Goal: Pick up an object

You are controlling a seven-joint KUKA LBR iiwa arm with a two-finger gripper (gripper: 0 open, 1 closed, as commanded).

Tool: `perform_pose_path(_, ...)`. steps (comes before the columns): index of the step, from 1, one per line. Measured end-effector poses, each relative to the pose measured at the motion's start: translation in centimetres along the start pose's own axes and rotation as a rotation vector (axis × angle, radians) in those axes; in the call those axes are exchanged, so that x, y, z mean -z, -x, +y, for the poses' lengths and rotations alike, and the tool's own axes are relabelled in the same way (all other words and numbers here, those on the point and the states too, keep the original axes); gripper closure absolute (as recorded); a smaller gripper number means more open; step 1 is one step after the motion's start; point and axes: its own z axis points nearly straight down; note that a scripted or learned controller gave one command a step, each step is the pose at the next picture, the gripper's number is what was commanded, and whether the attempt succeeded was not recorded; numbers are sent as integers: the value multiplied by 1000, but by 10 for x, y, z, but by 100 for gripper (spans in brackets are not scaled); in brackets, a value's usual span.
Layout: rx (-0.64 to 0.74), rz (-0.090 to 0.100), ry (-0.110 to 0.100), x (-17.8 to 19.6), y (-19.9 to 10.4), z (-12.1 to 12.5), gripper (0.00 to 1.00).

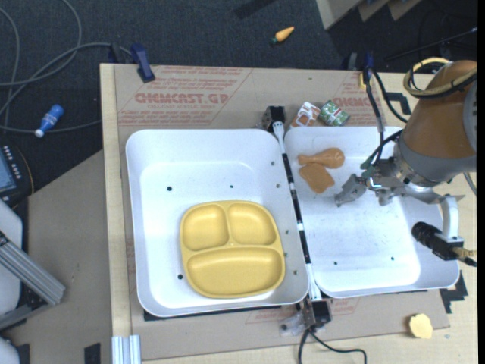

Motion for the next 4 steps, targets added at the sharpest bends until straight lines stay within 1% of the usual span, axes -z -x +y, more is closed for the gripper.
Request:
perform_pose_path(1, -2, -3, 4, -83, -18, 47, 0)
perform_pose_path(2, -2, -5, 12, -77, -11, 103, 0)
perform_pose_path(3, -3, -4, 5, -77, -14, 122, 0)
perform_pose_path(4, -2, -7, 2, -67, -13, 121, 100)
